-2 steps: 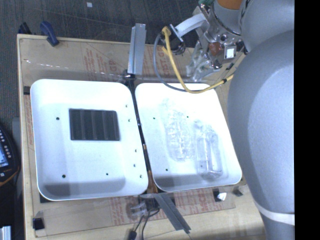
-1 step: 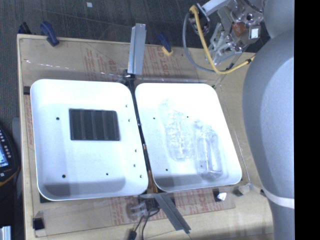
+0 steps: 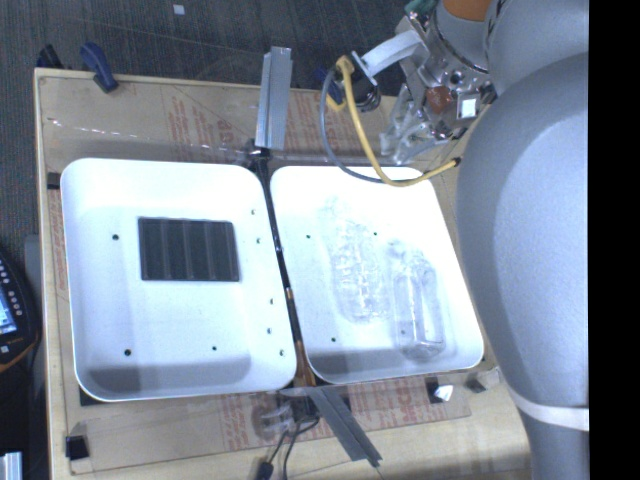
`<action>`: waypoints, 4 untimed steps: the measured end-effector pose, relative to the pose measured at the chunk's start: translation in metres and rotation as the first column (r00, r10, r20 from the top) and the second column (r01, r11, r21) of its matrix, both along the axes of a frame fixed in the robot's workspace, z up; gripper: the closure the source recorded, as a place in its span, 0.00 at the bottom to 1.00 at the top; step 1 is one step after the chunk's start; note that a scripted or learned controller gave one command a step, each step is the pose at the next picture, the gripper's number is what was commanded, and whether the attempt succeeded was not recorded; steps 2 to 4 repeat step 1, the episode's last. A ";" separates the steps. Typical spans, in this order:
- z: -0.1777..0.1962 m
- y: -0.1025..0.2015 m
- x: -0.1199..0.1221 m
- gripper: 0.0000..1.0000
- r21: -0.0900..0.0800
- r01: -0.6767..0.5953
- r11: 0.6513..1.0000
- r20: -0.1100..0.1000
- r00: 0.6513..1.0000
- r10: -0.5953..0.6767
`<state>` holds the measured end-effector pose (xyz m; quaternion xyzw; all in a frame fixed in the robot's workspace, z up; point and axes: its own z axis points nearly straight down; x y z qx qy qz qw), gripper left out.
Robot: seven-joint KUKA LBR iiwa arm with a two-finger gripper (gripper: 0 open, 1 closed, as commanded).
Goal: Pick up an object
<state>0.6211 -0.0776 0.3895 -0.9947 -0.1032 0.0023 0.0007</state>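
Dark grey carpet floor (image 3: 200, 18) beyond bench, fine ribbed weave, small pale speck (image 3: 178, 10) on it. Bench (image 3: 150, 103) pale wood board with faded red print, slightly skewed in frame. Blue clamp (image 3: 97, 66) at far left corner of board. Grey metal bar (image 3: 272, 98) upright at far edge, between bins; second grey bar (image 3: 345, 430) angled at near edge. Black device with lit screen (image 3: 10, 313) at left edge. Light even, bright, soft shadows.
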 end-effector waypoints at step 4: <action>0.033 -0.021 0.015 1.00 0.000 -0.024 1.000 0.003 1.000 0.024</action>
